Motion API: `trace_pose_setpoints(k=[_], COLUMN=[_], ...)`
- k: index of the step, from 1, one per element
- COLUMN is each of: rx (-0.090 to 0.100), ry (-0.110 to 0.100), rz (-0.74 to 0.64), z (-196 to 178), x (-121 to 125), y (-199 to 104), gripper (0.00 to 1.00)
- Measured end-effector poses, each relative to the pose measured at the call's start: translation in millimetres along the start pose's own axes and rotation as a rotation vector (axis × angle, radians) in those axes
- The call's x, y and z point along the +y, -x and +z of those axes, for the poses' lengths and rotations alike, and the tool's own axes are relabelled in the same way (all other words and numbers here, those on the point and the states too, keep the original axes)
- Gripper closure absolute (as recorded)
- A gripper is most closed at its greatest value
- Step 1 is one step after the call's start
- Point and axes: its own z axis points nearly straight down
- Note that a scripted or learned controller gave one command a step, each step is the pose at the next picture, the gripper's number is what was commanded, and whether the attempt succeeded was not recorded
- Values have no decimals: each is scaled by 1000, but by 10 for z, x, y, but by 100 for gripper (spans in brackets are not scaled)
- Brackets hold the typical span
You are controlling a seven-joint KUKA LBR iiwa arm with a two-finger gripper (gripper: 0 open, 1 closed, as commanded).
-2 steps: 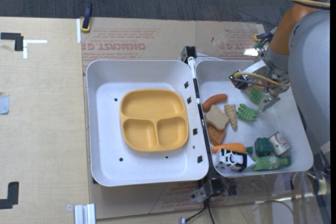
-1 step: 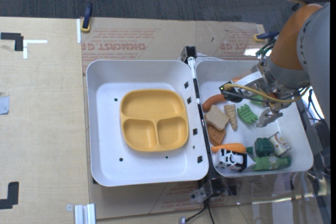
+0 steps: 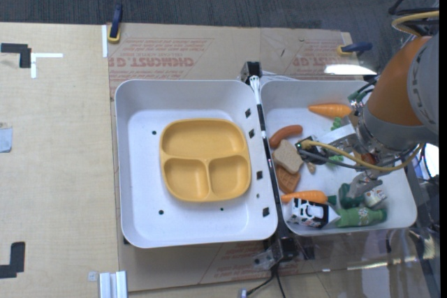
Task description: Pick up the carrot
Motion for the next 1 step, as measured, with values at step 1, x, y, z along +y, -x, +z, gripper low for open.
trace_pose_setpoints(k=[1], rx=[0], ry=[0], rz=[-5], z=[993], x=[405], y=[-570], gripper=[0])
